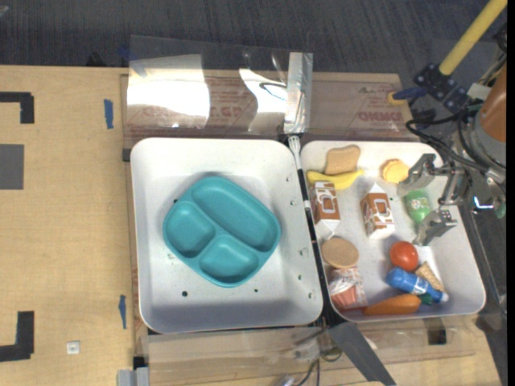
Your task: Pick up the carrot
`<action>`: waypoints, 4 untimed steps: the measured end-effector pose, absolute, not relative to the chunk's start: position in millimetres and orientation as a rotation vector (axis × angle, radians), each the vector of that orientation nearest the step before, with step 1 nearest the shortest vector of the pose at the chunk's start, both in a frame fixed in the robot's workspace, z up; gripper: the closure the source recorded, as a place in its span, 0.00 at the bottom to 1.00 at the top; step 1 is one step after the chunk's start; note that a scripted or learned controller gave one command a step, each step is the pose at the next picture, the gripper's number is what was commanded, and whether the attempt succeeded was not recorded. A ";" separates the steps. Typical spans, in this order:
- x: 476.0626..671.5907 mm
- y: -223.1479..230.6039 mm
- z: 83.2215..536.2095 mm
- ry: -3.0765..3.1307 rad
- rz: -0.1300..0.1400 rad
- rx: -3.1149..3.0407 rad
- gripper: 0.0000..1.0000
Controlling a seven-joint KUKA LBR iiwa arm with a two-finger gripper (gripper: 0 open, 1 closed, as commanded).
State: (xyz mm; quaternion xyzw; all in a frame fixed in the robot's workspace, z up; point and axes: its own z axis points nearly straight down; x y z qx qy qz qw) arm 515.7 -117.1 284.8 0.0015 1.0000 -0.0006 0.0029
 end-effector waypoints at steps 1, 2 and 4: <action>480.3 -113.6 162.1 3.146 0.004 -0.077 0.00; 483.2 -171.9 137.2 3.141 0.000 -0.066 0.00; 485.2 -221.8 126.8 3.109 -0.003 0.350 1.00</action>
